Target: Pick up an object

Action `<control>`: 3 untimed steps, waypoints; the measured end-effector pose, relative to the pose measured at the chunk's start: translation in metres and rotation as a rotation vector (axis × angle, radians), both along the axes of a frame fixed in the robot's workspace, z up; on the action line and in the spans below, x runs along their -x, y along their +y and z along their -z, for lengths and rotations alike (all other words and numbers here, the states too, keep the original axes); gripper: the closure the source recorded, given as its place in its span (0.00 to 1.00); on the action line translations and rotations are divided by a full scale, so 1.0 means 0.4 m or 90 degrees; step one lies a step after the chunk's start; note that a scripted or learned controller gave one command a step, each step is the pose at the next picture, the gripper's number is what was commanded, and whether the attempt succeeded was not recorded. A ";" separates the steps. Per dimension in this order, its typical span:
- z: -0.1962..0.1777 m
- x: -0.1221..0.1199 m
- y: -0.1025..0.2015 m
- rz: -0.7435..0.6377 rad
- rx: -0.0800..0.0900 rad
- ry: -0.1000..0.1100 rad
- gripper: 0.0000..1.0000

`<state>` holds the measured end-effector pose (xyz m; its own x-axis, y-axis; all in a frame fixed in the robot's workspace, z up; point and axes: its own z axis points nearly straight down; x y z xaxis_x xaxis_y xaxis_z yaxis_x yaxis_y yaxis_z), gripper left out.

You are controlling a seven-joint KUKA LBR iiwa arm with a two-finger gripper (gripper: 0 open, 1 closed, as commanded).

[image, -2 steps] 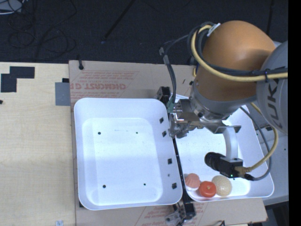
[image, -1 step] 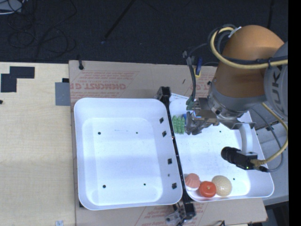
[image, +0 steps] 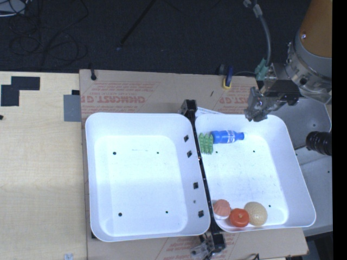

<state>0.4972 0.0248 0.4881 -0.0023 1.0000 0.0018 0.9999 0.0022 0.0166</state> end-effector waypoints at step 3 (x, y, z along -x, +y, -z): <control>0.286 0.054 0.075 0.004 0.002 0.014 1.00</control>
<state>0.4757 0.0549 0.3738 0.0038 1.0000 -0.0017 1.0000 -0.0038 -0.0060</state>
